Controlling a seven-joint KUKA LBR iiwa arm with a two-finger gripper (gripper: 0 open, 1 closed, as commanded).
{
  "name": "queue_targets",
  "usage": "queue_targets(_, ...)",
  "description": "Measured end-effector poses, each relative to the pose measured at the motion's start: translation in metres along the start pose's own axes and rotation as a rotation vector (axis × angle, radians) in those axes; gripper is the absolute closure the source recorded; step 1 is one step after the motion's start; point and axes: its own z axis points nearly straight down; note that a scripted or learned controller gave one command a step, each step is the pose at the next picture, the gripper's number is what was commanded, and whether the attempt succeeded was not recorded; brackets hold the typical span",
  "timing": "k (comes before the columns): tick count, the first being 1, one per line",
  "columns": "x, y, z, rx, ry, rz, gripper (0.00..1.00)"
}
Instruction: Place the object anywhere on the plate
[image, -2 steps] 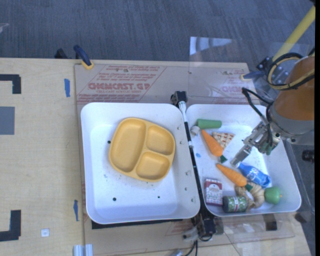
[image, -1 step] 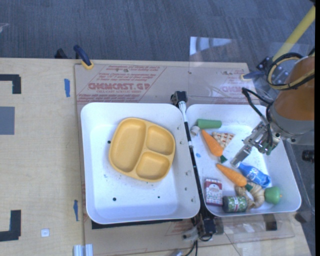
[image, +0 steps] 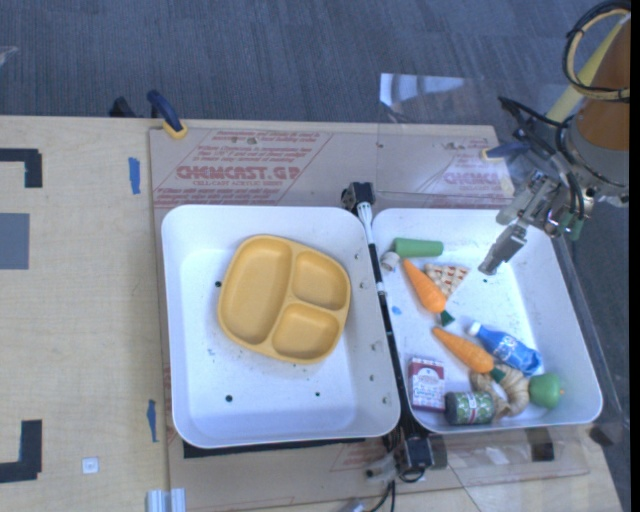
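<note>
Item: your gripper (image: 493, 262) hung over the right bin (image: 575, 330), whether clamped you could not tell, holding nothing visible; nearest carrot (image: 426, 286) lay just left, long axis slanting down-right; yellow plate (image: 283, 297) sat in the left bin (image: 190, 340), well apart leftward.

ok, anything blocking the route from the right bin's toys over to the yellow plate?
Only the raised rims where the two bins meet. The plate sits in the left bin with bare compartments. The gripper hangs above the right bin's back area, beside the waffle and carrot, holding nothing visible.
</note>
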Motion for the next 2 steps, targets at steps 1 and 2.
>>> queue_targets(1,-0.049,0.024,-0.093,0.001,0.001,-0.146,0.0)
queue_targets(2,-0.099,-0.004,-0.194,0.003,0.0,-0.271,0.0)
